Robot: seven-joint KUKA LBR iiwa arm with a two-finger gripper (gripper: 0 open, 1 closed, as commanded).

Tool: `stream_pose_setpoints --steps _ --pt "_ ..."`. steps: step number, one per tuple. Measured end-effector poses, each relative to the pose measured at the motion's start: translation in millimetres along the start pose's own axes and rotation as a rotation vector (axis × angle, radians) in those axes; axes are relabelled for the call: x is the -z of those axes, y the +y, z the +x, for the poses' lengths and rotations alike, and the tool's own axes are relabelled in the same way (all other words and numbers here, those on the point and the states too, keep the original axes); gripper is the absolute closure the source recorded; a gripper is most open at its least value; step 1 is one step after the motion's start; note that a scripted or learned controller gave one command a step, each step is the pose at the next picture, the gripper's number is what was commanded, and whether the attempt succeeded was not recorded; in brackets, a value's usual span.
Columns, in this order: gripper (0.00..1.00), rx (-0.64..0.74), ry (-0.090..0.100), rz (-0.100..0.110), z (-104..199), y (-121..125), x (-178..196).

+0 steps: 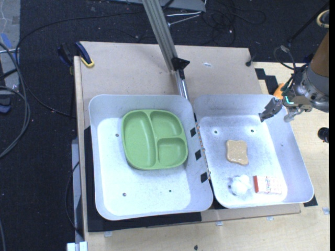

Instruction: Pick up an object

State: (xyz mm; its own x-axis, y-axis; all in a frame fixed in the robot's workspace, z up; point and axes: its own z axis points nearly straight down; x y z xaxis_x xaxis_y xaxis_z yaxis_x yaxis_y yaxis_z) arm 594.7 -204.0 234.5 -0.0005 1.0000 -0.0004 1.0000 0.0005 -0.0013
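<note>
The gripper point(279, 109) hangs over the right bin point(293, 156) at its far right corner, approx. above the rim; two fingers show, one dark point(270, 110) and one pale, spread apart w/ nothing between them; so no grasp yet.

Candidates for the pick all lie in the right bin: a tan bread-like slice point(237, 152) near the bin's middle; a small white lump point(240, 185) toward the near edge, just beside a red-and-white packet point(267, 184) nearer the near right corner; lump and packet are close but whether they touch can't be told; the slice sits apart from both.

The left bin point(104, 156) carries a green divided plate point(155, 139), three compartments, toward its far edge; well apart from the gripper.

Progress, as judged: early; nothing lifted, no contact w/ any item; the gripper is off to the corner, not over any object. Left to do: move in over one item (the slice looks nearest), descend, close, lift; i.e. practically the whole task.
</note>
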Motion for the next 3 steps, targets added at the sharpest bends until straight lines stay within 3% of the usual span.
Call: stream_pose_setpoints --steps 1,3 --pt "0.00 0.000 0.000 -0.002 0 0 1" --pt "0.00 -0.002 0.001 0.002 -2 -2 -125"
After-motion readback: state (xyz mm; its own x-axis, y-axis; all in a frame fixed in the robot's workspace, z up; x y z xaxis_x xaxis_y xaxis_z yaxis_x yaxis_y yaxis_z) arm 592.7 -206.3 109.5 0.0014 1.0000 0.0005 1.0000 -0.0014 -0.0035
